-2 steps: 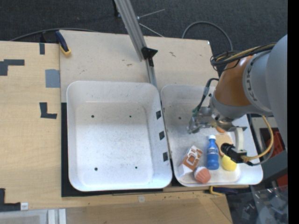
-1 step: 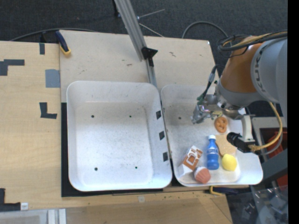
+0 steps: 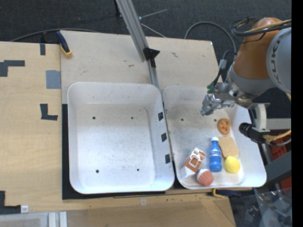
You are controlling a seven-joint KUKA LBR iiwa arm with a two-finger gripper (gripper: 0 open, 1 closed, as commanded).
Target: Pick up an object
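My gripper (image 3: 209, 109) hangs over the upper middle of the right bin (image 3: 182, 98), reaching in from the right; its fingertips look close together with nothing between them. Just below and right of it lies a small orange round toy (image 3: 224, 125). Further down in that bin lie a blue bottle with a white cap (image 3: 215, 156), a tan block (image 3: 229, 146), a yellow lemon-like object (image 3: 232, 164), a white and orange carton (image 3: 194, 160) and a reddish round object (image 3: 205, 177).
The left bin (image 3: 113, 136) sits beside the right one on the bench. A slanted metal pole (image 3: 137, 32) with a black clamp rises behind the bins. Black cables loop at the top right near the arm.
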